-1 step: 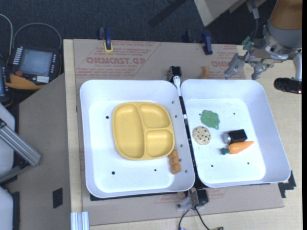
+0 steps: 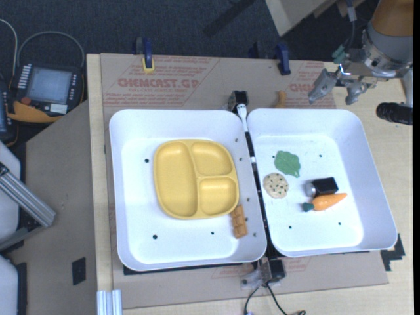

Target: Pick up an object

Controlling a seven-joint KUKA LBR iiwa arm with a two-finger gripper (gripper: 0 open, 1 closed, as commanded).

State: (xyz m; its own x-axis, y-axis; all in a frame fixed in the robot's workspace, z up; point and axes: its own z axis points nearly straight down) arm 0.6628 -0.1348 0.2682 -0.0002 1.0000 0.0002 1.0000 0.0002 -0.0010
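Fingers (image 2: 323,88) of the gripper (image 2: 337,90) are standing spread apart with nothing between them, hanging above the cardboard just past the far rim of the right bin (image 2: 374,176), at the upper right of the view. Inside that bin, a green leafy piece (image 2: 287,163) is lying near the middle, a round cookie (image 2: 276,185) is sitting just below it toward the left wall, and a small black block (image 2: 322,187) is resting right beside a toy carrot (image 2: 326,202), the two touching or nearly so. All four are lying well apart from the gripper. In the left bin (image 2: 128,195) a yellow divided plate (image 2: 195,178) is taking up the centre, and a small brown ridged piece (image 2: 239,222) is lying just off the plate's near right corner
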